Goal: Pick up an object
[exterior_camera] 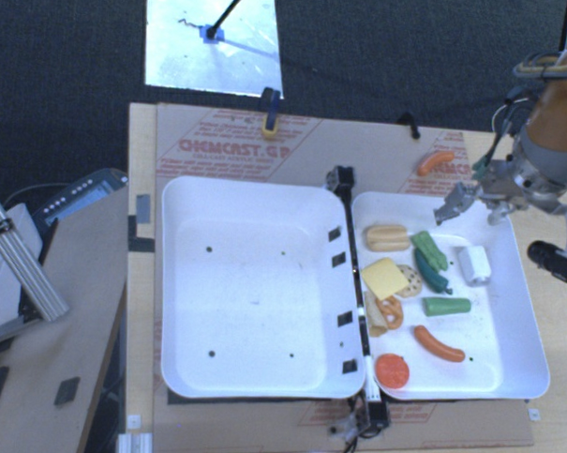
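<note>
While the grey arm with its orange band (562, 111) reaches in from 3 o'clock, the two-finger gripper (472, 203) hangs over the back edge of the right shallow white plastic bin (527, 335), at about 1 o'clock of that bin. Two grey fingers point down and stand apart, one toward 9 o'clock (451, 202) and one toward 3 o'clock; nothing sits between them, so the jaws are spread and hold nothing.

Contents of the right bin, relative to the jaws:
- white cylindrical block (473, 264), at 6 o'clock, near but apart.
- dark green pepper-shaped toy (430, 255), at 7 o'clock, near.
- tan bun-shaped toy (387, 238), at 8 o'clock.
- yellow cheese wedge (383, 278), farther toward 7 o'clock, beside a brown pretzel (388, 314).
- light green cylinder (446, 307), at 6 o'clock, well apart.
- orange sausage (439, 344) and red round tomato (393, 371), toward the bin's front.

A second orange sausage (436, 163) lies outside the bins on the cardboard sheet (231, 148), at 10 o'clock of the jaws. The left white bin (174, 263) adjoins the right one.
</note>
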